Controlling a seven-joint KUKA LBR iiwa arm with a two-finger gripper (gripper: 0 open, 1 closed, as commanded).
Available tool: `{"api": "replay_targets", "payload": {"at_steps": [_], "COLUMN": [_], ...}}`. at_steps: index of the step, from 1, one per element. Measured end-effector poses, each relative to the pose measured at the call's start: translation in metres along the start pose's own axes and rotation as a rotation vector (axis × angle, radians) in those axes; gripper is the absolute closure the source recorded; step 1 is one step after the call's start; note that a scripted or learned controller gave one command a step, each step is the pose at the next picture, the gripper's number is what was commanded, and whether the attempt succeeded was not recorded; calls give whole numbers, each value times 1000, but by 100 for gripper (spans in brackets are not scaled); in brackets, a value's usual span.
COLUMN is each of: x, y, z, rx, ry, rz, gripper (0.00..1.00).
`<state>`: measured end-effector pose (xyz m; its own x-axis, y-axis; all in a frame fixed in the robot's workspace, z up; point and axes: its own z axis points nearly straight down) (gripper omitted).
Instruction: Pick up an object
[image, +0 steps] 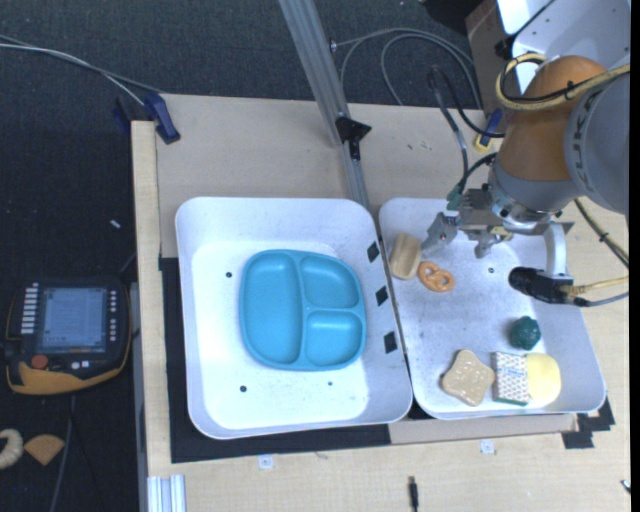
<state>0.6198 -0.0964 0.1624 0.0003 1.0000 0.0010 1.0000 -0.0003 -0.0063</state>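
The right bin (560, 300) holds several small objects. A tan bread-like piece (404, 256) leans at its left wall, with an orange pretzel (435, 277) just beside it. A dark green ball (524, 331) lies toward the right. Along the front sit a beige cracker (468, 377), a patterned block (511, 378) and a pale yellow round (543, 377). My gripper (462, 238) hangs over the bin's back part, just above and right of the pretzel. It is open, with nothing between its fingers.
The left bin (210, 330) holds a blue divided plate (303, 308). A metal post (325, 70) rises behind the bins. Black clips (381, 295) sit on the wall between the bins. A pendant screen (68, 330) lies off the bench at left.
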Motion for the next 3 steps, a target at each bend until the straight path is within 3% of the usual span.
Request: {"api": "replay_targets", "payload": {"at_steps": [1, 2, 3], "x": [5, 4, 9], "y": [0, 3, 8], "z": [63, 70, 55], "rx": [0, -11, -25], "ry": [1, 0, 6], "rz": [-1, -1, -3], "gripper": [0, 0, 100]}}
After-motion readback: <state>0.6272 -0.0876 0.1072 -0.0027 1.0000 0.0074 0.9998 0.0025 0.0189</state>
